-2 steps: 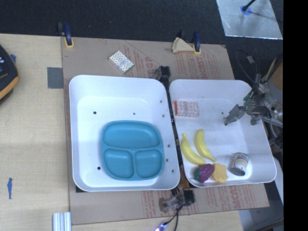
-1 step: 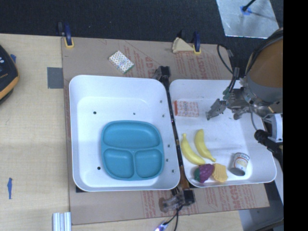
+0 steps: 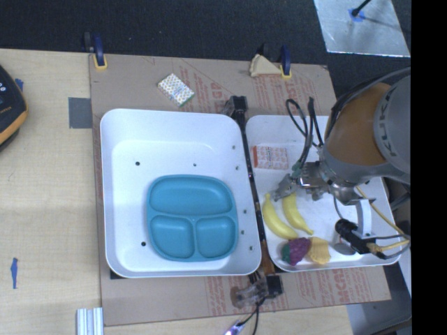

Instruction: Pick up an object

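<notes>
Table (image 3: 49, 187): light wood top, with a brown cardboard sheet (image 3: 209, 82) clamped on it under both bins.
Arm (image 3: 370, 131): big grey thing with the orange band, coming in from the right and hanging over the right bin.
Left bin (image 3: 119, 138): white and shallow, sits on the left half of the cardboard, touching the right bin along its inner edge.
Right bin (image 3: 272, 128): white too, has a small label card lying near its far left corner.
Blue tray (image 3: 191, 216): three-compartment plate lying flat in the near half of the left bin.
Jaws (image 3: 297, 183): down low over the right bin, just above the far ends of the bananas; honestly can't tell if they're spread or pressed together, the wrist and cables hide too much.
Bananas (image 3: 285, 217): two yellow ones side by side in the near left part of the right bin, lying loose, nothing pinching them as far as I can see.
Purple grapes (image 3: 297, 250): small bunch just in front of the bananas.
Yellow piece (image 3: 319, 250): little lump right beside the grapes, touching them.
</notes>
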{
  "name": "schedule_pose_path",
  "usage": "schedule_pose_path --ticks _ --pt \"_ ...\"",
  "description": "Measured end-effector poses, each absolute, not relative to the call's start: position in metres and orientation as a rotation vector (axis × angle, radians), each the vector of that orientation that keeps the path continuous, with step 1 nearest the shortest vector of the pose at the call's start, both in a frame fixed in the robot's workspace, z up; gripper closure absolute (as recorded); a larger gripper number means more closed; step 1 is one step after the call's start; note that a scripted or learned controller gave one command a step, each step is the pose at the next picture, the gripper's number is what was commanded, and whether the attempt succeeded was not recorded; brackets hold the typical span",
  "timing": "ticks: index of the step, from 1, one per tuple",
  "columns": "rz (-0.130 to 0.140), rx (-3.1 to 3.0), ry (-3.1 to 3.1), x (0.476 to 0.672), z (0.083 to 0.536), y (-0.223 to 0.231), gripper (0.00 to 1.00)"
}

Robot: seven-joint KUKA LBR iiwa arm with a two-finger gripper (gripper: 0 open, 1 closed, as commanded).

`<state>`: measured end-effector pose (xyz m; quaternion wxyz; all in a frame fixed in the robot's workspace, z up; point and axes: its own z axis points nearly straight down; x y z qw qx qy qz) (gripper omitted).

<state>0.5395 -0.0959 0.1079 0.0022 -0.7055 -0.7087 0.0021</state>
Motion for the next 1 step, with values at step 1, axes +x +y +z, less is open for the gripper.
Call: schedule_pose_path --ticks 1 --pt "0.005 -2.214 -2.224 0.5324 0.0916 -0.0992 0.0"
